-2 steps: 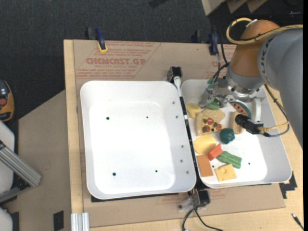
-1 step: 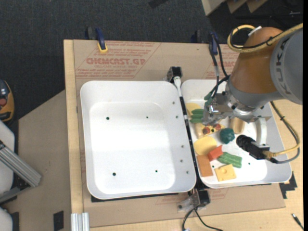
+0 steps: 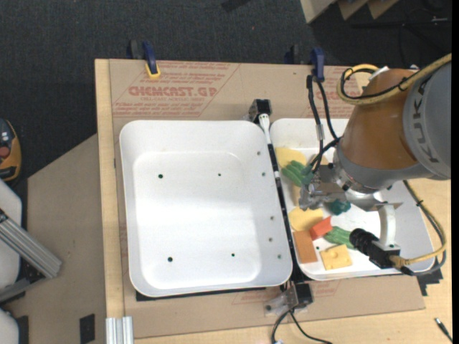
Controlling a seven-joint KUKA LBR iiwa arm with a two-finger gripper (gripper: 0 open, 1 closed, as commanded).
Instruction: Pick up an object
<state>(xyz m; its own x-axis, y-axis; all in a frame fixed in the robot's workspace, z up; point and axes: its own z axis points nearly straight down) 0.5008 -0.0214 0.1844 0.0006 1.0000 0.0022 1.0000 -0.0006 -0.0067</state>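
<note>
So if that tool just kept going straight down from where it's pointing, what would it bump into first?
Probably the yellow block lying in the right bin, just beneath the tool. The green piece sits close beside it, and depth is hard to judge from this one slanted view.

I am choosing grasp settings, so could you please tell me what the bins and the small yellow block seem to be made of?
The left bin and the right bin look like thin moulded plastic, smooth and slightly glossy: rounded corners, soft sheen. The yellow block looks like matte foam or soft plastic, flat in colour with no shine; which one the view leaves open.
</note>
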